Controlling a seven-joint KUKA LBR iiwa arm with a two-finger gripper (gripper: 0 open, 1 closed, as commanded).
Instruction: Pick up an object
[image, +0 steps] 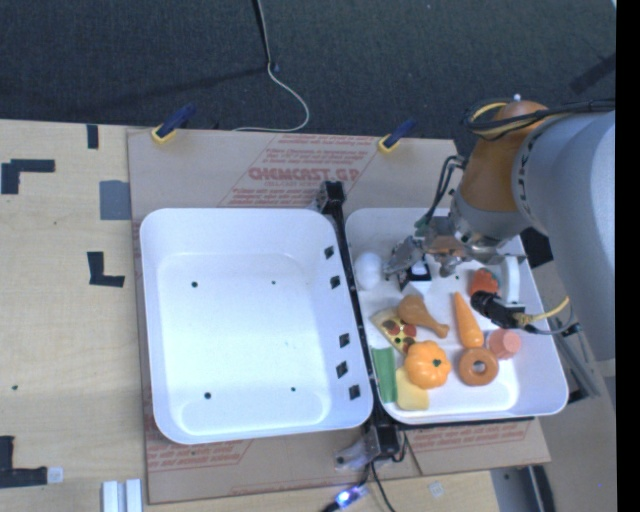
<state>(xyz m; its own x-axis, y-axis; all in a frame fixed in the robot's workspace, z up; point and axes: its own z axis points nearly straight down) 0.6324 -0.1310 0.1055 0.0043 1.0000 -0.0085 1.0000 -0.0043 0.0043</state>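
Grey metal, the claw (418, 262) hangs low over the right bin (540, 400); whether it is spread or pressed together cannot be told. Just below it lies a drumstick (424, 313), beside a carrot (467, 319), an orange pumpkin (427, 364) and a doughnut (478, 367).

Red print reading "CHEMCAST GP" stands on the brown cardboard sheet (290, 170) beneath the bins.

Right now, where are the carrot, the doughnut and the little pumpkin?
carrot (467, 319), camera view, middle of its orange body.
doughnut (477, 368), camera view, on its ring.
pumpkin (427, 365), camera view, centre of its rounded top.
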